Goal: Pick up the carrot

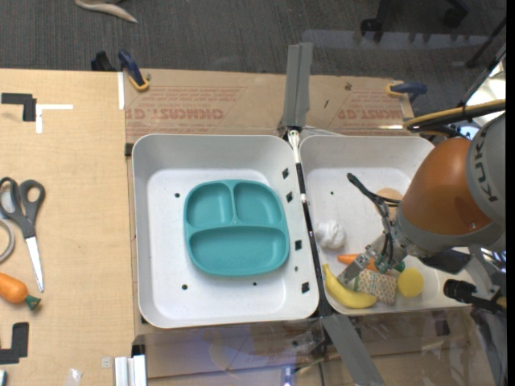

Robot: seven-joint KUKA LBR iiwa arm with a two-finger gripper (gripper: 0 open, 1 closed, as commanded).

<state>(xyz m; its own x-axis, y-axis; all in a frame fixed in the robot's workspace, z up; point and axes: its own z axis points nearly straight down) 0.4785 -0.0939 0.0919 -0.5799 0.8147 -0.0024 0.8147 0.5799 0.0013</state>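
A small orange carrot (348, 258) lies in the right bin (362, 155), between a white crumpled object (331, 233) and a banana (346, 290). My gripper (372, 262) hangs low over the bin's front part, just right of the carrot and close above a patterned packet (378, 285). The arm's orange band hides much of the gripper. I see nothing clearly held in it.
A yellow lemon (410, 282) sits right of the packet, and a tan object (390, 194) lies further back. The left bin (149, 215) holds a teal divided plate (236, 227). On the bench at left are scissors (24, 215) and a second carrot (12, 289).
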